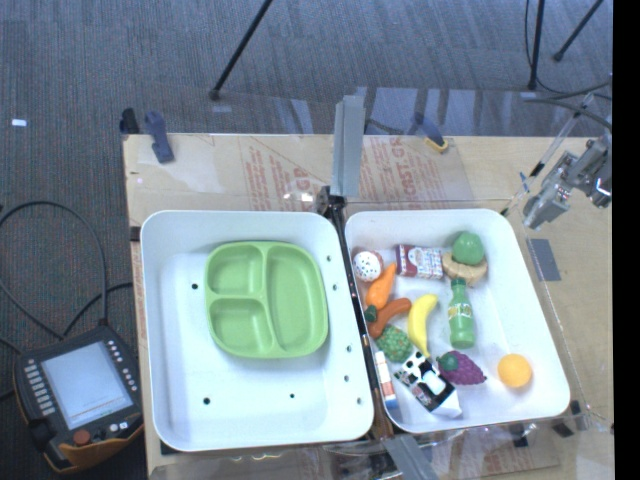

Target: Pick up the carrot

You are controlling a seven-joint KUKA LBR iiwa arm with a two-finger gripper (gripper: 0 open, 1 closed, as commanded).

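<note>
The carrot (381, 285) is a small orange cone lying at a slant near the left wall of the right bin (535, 298), with its green top towards the front. A white dotted ball (367, 264) lies just behind it and an orange-red sausage-shaped piece (396, 311) just in front. My gripper (540, 211) hangs above the bench past the bin's far right corner, well away from the carrot and with nothing visibly in it.
The right bin also holds a red-white carton (418, 260), a green pepper (467, 247), a green bottle (461, 313), a banana (422, 323), grapes (462, 368), an orange (515, 370) and a cow-patterned carton (425, 380). A green divided plate (268, 298) lies in the left bin (170, 368).
</note>
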